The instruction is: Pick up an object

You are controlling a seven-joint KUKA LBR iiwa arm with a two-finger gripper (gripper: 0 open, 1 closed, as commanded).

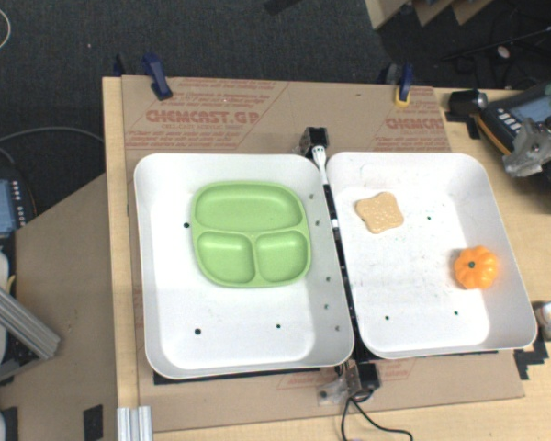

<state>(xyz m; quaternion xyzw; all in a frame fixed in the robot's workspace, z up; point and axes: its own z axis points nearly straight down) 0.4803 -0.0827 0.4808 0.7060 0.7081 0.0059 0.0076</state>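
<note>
— So, where are the objects?
— Right bin (496, 200): tan cracker-like piece (379, 212) near its upper left, orange pumpkin (476, 267) by the right wall. Left bin (156, 246): green divided plate (252, 233).
— And the gripper?
— Cannot tell.

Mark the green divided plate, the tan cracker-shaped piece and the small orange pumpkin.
green divided plastic plate (251, 233), camera view, centre ridge.
tan cracker-shaped flat piece (379, 212), camera view, middle of top face.
small orange pumpkin (476, 267), camera view, middle of body.
</note>
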